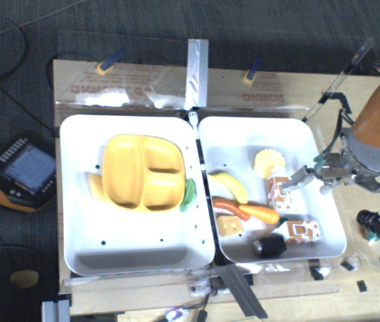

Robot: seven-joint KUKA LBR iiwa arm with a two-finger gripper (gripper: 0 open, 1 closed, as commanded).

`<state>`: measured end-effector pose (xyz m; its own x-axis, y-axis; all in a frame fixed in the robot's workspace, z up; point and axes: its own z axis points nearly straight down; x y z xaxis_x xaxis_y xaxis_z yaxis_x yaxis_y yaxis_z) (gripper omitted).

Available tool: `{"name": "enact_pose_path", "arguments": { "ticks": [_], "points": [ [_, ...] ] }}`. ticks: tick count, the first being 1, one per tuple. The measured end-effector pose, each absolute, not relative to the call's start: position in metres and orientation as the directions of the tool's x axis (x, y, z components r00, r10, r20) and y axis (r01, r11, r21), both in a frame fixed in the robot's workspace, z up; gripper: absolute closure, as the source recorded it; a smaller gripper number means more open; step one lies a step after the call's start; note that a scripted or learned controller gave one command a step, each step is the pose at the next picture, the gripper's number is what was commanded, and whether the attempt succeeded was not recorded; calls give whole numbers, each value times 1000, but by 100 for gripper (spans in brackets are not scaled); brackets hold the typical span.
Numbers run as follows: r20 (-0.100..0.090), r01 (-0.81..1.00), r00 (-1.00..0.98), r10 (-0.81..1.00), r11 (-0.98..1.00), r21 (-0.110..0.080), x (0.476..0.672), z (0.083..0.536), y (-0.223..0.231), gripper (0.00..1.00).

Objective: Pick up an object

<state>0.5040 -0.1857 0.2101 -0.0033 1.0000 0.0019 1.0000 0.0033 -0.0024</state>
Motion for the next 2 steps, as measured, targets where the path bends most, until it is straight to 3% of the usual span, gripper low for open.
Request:
{"name": "enact_pose_path", "arguments": {
  "ticks": [1, 2],
  "points": [
    [-3, 990, -142, 990, 142, 1, 552, 101, -139, 0],
    [-1, 990, -141, 990, 141, 3, 553, 110, -138, 100]
  ]
}}
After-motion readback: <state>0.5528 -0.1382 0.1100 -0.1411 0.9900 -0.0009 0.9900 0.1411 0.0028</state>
